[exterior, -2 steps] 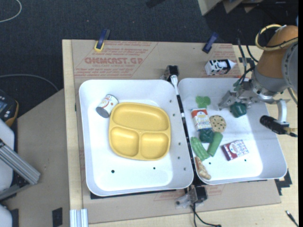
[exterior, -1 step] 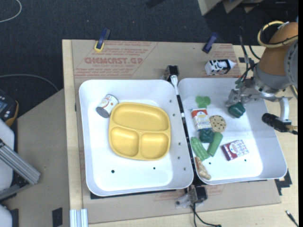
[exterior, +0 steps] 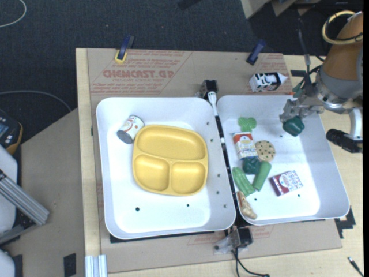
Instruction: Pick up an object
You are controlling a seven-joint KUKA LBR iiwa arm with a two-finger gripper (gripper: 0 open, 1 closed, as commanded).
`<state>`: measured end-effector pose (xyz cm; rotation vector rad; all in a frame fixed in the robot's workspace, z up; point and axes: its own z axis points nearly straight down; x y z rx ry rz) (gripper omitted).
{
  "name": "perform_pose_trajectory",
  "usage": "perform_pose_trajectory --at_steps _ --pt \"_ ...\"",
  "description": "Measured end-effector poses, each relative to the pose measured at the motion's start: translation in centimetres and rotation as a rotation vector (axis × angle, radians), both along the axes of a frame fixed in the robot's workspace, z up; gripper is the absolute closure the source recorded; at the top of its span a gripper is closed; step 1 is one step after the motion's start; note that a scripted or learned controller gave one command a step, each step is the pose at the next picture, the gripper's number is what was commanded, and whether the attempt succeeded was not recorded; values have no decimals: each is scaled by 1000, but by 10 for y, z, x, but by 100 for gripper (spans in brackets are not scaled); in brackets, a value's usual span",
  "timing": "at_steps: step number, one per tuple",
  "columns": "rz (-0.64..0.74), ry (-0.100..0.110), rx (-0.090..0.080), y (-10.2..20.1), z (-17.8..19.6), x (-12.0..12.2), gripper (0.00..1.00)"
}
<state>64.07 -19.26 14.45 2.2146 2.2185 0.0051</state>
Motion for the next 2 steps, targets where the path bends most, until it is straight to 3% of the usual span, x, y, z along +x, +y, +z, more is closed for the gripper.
perform_pose_trajectory --at_steps 1,2 --pt "1 -1 0 9 60 1 100" --pt "-1 1 0 9 83 2 100"
